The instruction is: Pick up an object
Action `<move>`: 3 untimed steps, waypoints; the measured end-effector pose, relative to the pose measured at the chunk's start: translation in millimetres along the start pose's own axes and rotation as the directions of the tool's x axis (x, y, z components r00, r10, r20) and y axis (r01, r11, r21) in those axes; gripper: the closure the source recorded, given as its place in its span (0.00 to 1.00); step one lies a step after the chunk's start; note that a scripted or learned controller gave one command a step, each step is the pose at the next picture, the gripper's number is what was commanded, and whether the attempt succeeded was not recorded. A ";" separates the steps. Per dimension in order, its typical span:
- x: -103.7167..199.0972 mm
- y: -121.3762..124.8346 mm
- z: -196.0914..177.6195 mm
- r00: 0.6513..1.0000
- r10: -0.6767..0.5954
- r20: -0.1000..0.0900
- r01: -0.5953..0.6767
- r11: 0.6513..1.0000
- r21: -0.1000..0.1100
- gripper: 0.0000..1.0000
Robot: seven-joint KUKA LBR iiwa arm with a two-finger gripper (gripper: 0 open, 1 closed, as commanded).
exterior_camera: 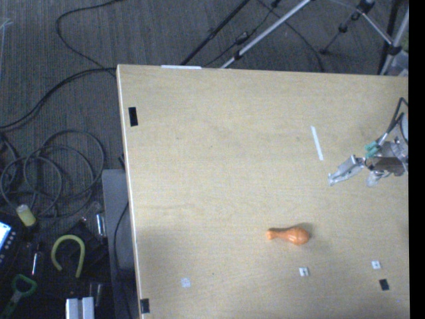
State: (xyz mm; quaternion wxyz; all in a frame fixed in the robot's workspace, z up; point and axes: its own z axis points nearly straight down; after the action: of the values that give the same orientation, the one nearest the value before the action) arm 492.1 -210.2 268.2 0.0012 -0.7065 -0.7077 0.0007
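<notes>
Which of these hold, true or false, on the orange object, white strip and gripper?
1. The orange object lies on the tan board. True.
2. The gripper holds the orange object. False: it sits apart, up and to the right of it.
3. A white strip lies above the gripper in the view. True.
4. The orange object sits at the board's top left corner. False: it lies toward the lower right.

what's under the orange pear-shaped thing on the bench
The orange pear-shaped object lies on the bare pale wooden bench top, nothing else visible beneath. The patch of bench directly under it is covered.
</notes>
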 end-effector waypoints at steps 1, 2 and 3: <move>-4.5 64.1 40.6 0.998 0.070 0.000 -0.070 0.998 -0.001 0.00; 5.8 127.7 101.0 1.000 0.030 0.003 -0.030 1.000 -0.001 0.00; -6.1 170.0 184.3 0.999 -0.039 0.004 0.039 0.999 0.000 0.00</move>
State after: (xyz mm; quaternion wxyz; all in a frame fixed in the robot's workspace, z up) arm 661.7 -215.9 83.5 -0.0005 -0.6928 -0.7212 0.0020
